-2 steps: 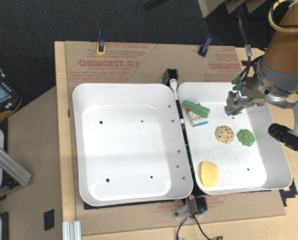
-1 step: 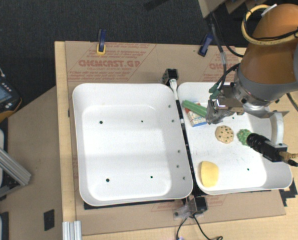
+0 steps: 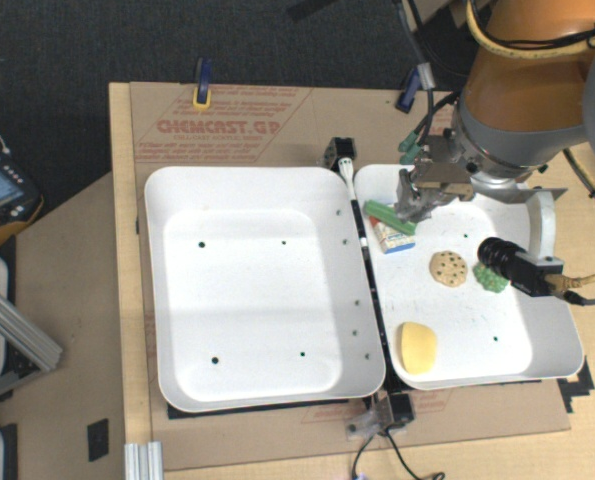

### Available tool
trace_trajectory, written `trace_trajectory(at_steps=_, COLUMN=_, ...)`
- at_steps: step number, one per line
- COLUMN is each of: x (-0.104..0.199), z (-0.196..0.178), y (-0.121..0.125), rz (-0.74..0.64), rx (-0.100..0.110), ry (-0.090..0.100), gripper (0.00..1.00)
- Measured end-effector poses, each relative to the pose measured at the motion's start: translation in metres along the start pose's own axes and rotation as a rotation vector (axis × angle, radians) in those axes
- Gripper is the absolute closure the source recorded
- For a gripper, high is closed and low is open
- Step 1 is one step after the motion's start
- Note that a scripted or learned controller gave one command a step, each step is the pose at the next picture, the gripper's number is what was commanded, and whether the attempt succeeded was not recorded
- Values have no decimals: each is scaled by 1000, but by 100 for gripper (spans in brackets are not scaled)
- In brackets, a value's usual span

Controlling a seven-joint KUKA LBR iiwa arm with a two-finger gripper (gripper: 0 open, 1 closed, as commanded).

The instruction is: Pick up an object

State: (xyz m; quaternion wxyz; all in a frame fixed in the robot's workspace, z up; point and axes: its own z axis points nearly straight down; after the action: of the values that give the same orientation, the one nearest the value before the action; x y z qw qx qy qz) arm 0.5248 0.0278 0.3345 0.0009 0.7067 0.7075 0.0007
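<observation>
Green block (image 3: 389,216) sits right under the gripper (image 3: 414,200), on a small box (image 3: 394,238) in the right bin (image 3: 552,363). I cannot tell the gripper's state. A crooked grab might knock the block off.

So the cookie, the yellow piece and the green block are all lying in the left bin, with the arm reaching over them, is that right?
Not quite: they lie in the right bin, not the left. The camera view shows the cookie, the yellow piece and the green block all there, with the arm reaching over them.
</observation>
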Motion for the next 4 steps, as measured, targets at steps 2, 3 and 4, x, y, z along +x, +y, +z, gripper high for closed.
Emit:
trace_trajectory(at_steps=2, x=19, z=-6, y=-45, rz=-7, rx=-4, ry=2, gripper=100)
trace_trajectory(at_steps=3, x=88, z=-59, y=-45, rz=-5, rx=-4, ry=2, gripper=100)
trace_trajectory(at_steps=4, x=11, z=14, y=-25, rz=7, rx=8, ry=-1, gripper=100)
